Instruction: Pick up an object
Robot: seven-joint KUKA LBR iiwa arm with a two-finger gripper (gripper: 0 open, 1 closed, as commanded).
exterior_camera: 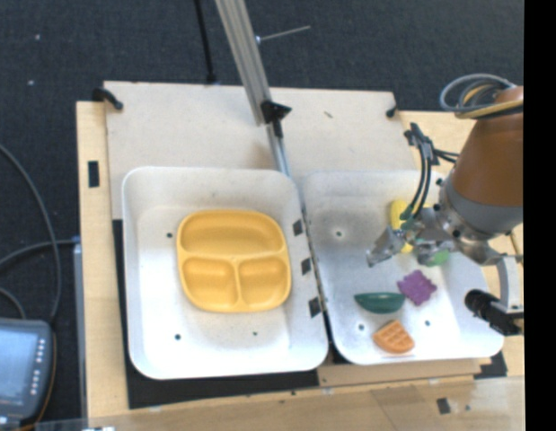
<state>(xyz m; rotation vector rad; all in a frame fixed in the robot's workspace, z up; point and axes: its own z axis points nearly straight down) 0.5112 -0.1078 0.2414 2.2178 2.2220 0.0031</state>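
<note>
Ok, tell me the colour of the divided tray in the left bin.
Yellow-orange all over, no pattern. The divided tray shows best in the camera view, lying flat in the left bin.

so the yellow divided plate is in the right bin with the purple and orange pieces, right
Not quite. The camera view shows the yellow divided plate alone in the left bin. The purple piece and orange piece do lie in the right bin.
</note>
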